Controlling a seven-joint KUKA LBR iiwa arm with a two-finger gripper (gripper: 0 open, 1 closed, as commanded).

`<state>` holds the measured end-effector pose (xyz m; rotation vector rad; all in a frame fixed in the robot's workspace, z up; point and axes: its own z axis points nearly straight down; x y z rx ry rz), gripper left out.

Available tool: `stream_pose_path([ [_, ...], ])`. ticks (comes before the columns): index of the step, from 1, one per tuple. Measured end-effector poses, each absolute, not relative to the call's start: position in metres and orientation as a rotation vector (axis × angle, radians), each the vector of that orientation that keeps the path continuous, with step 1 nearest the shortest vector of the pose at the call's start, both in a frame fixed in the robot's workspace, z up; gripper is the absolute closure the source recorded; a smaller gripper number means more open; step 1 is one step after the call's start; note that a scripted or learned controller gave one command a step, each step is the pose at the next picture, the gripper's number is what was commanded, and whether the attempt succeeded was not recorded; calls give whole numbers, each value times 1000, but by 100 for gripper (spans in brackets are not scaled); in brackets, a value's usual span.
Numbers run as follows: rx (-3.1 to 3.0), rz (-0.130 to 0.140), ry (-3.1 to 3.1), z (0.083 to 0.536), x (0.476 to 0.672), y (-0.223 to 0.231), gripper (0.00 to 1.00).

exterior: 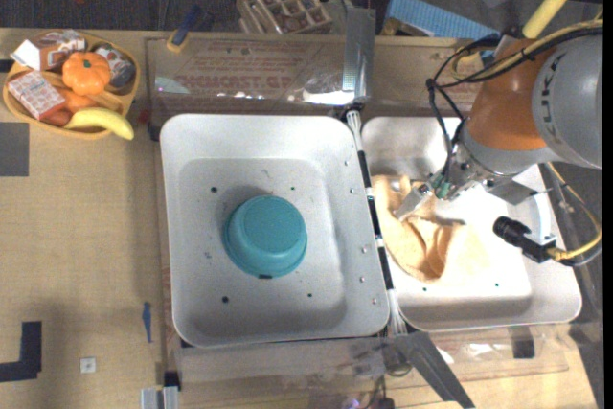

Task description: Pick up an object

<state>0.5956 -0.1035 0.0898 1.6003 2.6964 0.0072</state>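
Teal plastic is catching the eye in the left white bin (192, 148), where an upturned bowl (266, 236) is sitting alone a little below the bin's middle, rim down on the sunken floor. It is lying well apart from the gripper (419, 199), which is working on the far side of the divider between the two bins.

In the right white bin (498, 292), a crumpled tan cloth (426, 242) is lying against the left wall, spreading from the upper left corner down toward the middle of the floor. The arm (556, 105), grey with its orange band, is reaching in from the right and angling down and leftward, so that the gripper is hanging directly over the upper part of the cloth. Its tip is appearing to touch or nearly touch the fabric's top fold, with the bulk of the cloth lying just below and to the right of it. Whether the claw is spread or closed cannot be told from this slanted view, and no fabric is plainly showing between its parts.

A black cylindrical fitting with a yellow cable (525, 239) is hanging beside the wrist over the bin's right half.

On the bench to the far left, a shallow basket (19, 96) is holding toy food, among it an orange pumpkin (86, 72) and a yellow banana (101, 121).
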Motion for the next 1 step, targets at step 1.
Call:
stream_pose_path([
  [1, 1601, 12, 2692, 101, 597, -104, 100],
])
